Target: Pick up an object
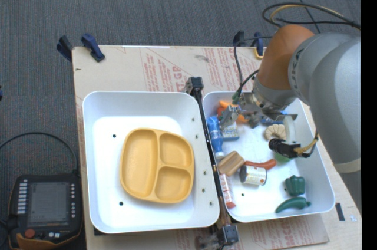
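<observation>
Gripper point(235, 115) lowered into the right bin point(315, 175) near its back left corner.
Whether it is spread or pressed together cannot be told. Small objects point(250, 169) are scattered across that bin: a green pepper point(294, 184) toward the front right corner, a can point(255, 175) mid-bin. A yellow divided plate point(157, 165) is seen in the left bin point(100, 125).

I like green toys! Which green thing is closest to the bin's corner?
The curved green toy pepper, lying below the darker, chunky green toy, sits nearest the right white bin's bottom corner.
</observation>
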### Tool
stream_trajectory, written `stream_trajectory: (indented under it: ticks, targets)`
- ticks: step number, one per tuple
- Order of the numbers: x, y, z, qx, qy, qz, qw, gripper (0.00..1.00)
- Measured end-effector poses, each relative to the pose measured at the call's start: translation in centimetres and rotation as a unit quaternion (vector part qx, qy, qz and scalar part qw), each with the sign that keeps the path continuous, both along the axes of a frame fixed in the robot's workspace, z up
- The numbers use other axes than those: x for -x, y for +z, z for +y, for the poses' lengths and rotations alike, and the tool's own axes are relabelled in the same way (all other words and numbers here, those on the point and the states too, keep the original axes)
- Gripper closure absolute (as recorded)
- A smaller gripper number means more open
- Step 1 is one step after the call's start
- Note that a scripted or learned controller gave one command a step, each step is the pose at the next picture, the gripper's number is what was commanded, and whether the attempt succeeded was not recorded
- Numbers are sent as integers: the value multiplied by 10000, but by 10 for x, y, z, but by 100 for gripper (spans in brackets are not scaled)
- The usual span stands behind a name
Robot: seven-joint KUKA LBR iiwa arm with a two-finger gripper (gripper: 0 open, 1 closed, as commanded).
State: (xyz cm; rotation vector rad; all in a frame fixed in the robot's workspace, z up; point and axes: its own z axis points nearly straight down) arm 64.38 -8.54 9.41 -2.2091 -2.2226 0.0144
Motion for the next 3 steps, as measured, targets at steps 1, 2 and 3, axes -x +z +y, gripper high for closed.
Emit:
stream_trajectory:
  ticks: [1, 2, 3]
  targets:
    - [0, 8, 3, -24, 17, 14, 10000, 100]
    - [1, 8, 3, -21, 21, 28, 10000, 0]
    - [0, 18, 3, -27, 28, 32, 10000, 100]
